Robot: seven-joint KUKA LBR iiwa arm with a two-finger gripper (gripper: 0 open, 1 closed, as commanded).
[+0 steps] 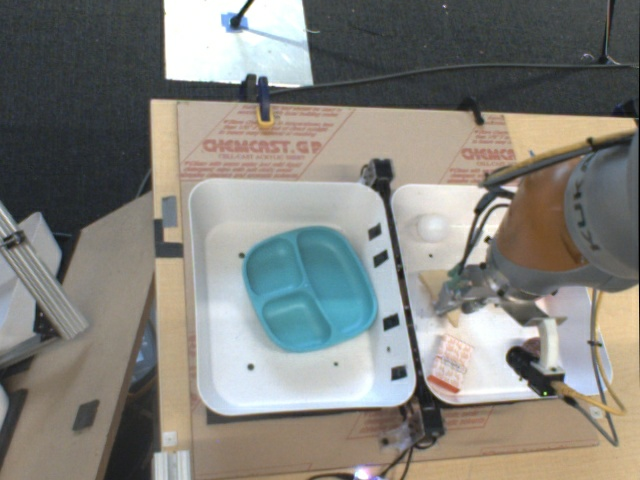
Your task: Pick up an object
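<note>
My gripper [453, 296] hangs low over the left part of the right bin [480, 200]. It is right beside a tan wedge-shaped piece [432, 286], which lies just to its left and is partly hidden by it. A white ball [432, 227] rests toward the bin's back left corner. Near the front left lies a small red-and-white packet [452, 358]. The grey arm with its orange band [540, 223] covers most of the bin's right side.
The left bin [225, 268] holds a teal divided plate [309, 287], set at an angle in its middle. A black rail with clips [392, 278] runs between the two bins. Cardboard [330, 138] lies under both bins.
</note>
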